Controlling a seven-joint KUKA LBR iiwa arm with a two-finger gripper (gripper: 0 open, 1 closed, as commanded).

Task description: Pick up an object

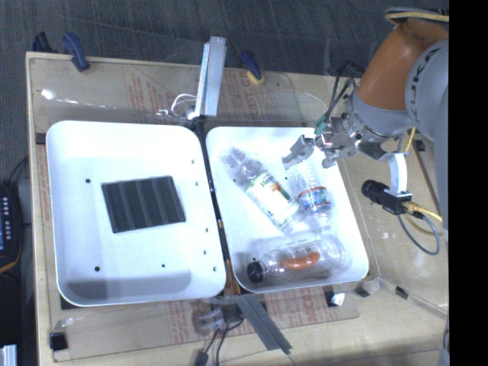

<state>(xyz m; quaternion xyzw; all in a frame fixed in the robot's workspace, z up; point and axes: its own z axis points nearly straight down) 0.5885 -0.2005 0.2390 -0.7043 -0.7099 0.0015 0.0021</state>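
- The desk (114, 90) is a pale wooden board with faint red print, standing on dark grey carpet (229, 14); blue clamps (75, 52) grip its far edge.
- Two shallow white bins sit side by side on it, edges almost touching.
- The left bin (76, 158) holds only a dark ribbed rectangular pad (143, 203), lying flat near its middle.
- The right bin (229, 147) holds three clear plastic bottles: one with a white and green label (263, 189) lies diagonally in the centre, a smaller one with a red and blue label (311, 197) lies just beside it to the right, and a larger one with a black cap and orange contents (293, 261) lies along the near wall.
- The gripper (309, 149) hangs over the far right corner of the right bin, above the smaller bottle; whether its fingers are open or closed cannot be told, and nothing is visibly held.
- A grey metal bar (211, 75) stands at the far end between the bins.
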